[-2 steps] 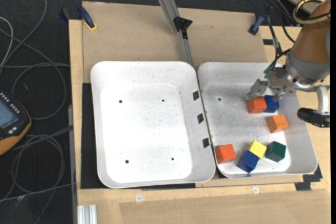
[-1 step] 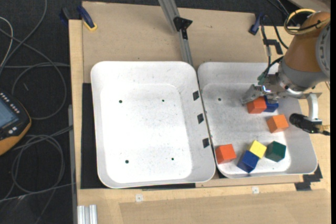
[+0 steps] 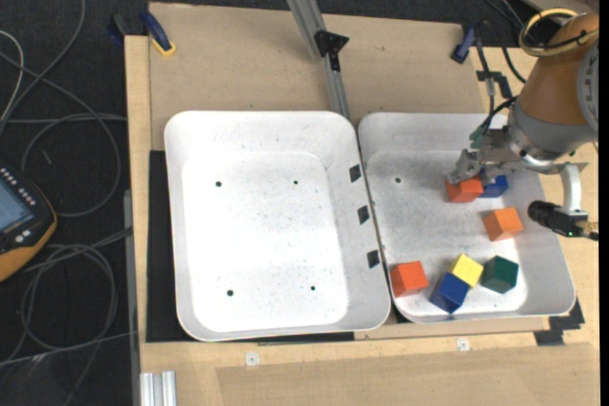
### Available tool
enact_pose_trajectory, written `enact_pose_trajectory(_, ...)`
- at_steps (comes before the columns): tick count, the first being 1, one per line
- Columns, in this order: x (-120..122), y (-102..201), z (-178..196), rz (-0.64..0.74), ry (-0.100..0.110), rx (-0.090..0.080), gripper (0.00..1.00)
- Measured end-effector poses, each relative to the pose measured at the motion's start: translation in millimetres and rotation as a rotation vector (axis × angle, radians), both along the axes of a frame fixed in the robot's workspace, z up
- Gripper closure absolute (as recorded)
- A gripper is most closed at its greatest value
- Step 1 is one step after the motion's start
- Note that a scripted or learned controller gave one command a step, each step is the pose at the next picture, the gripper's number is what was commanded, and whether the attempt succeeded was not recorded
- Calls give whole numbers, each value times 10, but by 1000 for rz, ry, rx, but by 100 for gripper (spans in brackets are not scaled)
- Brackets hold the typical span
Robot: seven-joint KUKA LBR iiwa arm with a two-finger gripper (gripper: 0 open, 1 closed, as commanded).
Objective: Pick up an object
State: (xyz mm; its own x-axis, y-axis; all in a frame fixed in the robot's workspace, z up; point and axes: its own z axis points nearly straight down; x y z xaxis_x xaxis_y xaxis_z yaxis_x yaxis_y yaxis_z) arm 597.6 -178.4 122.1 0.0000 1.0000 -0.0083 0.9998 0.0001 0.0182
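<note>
Nearest the camera, a small blue cube (image 3: pixel 448 292) sits by the front rim of the right white bin (image 3: pixel 419 147). Farther back in that bin, the hand (image 3: pixel 473 168) is down on a red-orange block (image 3: pixel 464 191); whether it grips, I cannot tell. Nothing looks lifted yet.

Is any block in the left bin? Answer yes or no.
No: the left bin holds no blocks, and the orange block lies in the right bin.

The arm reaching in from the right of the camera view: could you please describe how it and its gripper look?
The arm is rounded, with a broad orange band above grey wrist housing. Thin dark cables run down beside it. The gripper is a small grey metal piece at its tip, and a black cylindrical part on a pale bracket sticks out below the wrist.
</note>
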Motion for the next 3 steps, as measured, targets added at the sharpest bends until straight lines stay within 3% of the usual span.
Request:
enact_pose_trajectory(1, -45, -18, 454, 0, 13, 7, 100)
enact_pose_trajectory(3, -83, -105, 1406, 0, 12, 6, 100)
